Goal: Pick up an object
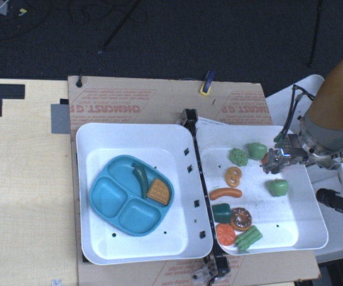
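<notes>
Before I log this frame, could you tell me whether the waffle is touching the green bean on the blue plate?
Touching: in the camera view the waffle overlaps the green bean at its lower end.

Both white bins, the left bin [88, 159] and the right bin [314, 219], are seen from one fixed camera set above the bench [22, 189], angled downward, moderately far.

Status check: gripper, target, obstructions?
Gripper over right bin, holding nothing visible. Green apple just below it. Green pieces close alongside.
</notes>
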Controlling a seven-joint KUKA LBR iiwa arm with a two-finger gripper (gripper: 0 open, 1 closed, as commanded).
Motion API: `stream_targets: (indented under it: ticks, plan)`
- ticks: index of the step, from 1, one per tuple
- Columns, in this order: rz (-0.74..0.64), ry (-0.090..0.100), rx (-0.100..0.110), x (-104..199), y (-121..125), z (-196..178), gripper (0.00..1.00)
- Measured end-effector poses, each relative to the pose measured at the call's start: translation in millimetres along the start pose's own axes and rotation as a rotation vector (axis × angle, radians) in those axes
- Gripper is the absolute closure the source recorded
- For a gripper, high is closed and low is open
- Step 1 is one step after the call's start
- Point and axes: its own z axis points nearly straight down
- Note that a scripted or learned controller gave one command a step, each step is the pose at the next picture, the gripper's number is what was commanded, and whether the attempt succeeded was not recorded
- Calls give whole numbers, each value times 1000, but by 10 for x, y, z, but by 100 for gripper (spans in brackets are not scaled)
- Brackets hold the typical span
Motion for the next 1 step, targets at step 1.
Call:
stream_targets:
  ticks: [1]
  plan:
    - [2,-1,1,286,389,138,100]
